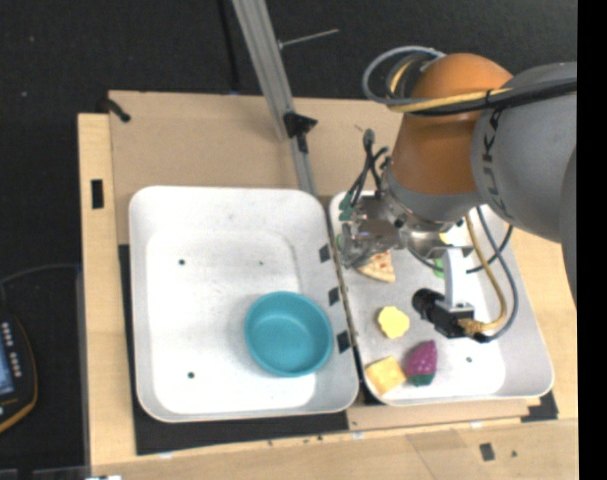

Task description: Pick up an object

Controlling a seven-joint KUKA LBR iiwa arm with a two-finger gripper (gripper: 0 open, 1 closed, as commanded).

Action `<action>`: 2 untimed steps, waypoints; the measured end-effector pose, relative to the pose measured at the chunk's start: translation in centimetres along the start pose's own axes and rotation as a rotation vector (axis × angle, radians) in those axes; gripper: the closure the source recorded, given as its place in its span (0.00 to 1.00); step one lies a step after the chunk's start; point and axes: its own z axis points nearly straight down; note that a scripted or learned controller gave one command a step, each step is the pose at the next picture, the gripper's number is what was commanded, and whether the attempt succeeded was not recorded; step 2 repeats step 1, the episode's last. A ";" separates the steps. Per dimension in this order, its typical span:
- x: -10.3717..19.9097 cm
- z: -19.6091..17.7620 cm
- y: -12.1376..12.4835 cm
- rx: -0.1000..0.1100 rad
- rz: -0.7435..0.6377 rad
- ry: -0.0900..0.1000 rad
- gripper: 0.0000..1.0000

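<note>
The gripper (355, 240) is low in the right bin (528, 368), at its top left corner, just beside a pizza slice (380, 266), but I cannot tell if it is holding anything. Nothing looks picked up yet, so the grab and the lift are both left to do. A yellow flower shape (392, 320), a purple berry (420, 361) and a yellow block (385, 374) lie in that bin, and a blue bowl (287, 333) sits in the left bin (183, 228).

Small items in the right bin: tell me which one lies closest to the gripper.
The pizza slice, just beside the gripper near the bin's left wall. The yellow piece, yellow block and purple fruit lie lower down.
</note>
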 end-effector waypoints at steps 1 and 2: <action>4.9 1.3 -1.2 0.001 -0.003 -0.001 1.00; 4.9 1.3 -1.2 0.001 -0.003 -0.001 1.00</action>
